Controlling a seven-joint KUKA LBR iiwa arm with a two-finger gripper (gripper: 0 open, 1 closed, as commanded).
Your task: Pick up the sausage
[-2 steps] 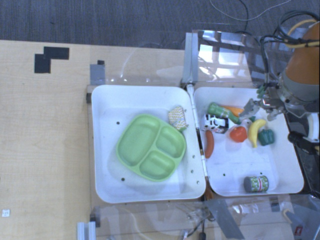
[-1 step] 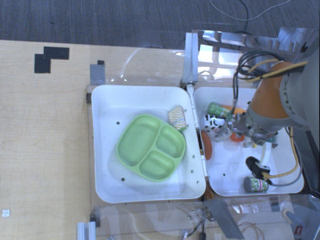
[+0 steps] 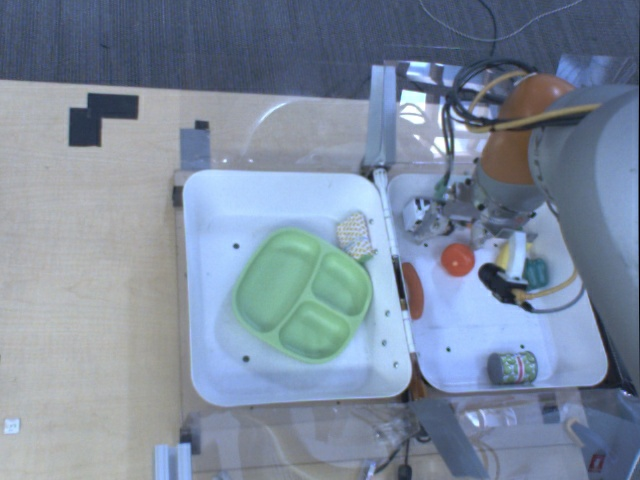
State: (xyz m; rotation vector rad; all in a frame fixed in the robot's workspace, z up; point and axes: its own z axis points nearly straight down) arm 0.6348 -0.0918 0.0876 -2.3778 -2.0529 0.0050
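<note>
The sausage (image 3: 413,291) lay in the right bin (image 3: 470,353), at the bin's 9 o'clock side, lengthwise against the wall shared with the left bin (image 3: 212,298). It was a short, smooth, red-brown cylinder with rounded ends. Its left flank sat in the shadow of the wall, so contact with the wall could not be confirmed.

At 2 o'clock from the sausage, near but apart from it, rested a glossy red-orange ball (image 3: 458,259). At 4 o'clock, well apart, a small can (image 3: 512,367) with a green-patterned label lay on its side near the bin's front edge. At 3 o'clock, across the bin, a teal object (image 3: 538,271) was partly covered by robot hardware, and its shape could not be made out.

The gripper (image 3: 438,216) hung at 1 o'clock from the sausage, over the bin's rear portion and clear of the sausage. It appeared as a cluster of grey metal parts, and whether it was open or closed could not be determined. The grey arm (image 3: 590,168) covered the bin's 3 o'clock rim.

In the left bin, a matte green three-compartment plate (image 3: 303,294) lay centred, with a pale, dotted soft item (image 3: 353,233) touching its 1 o'clock rim.
</note>
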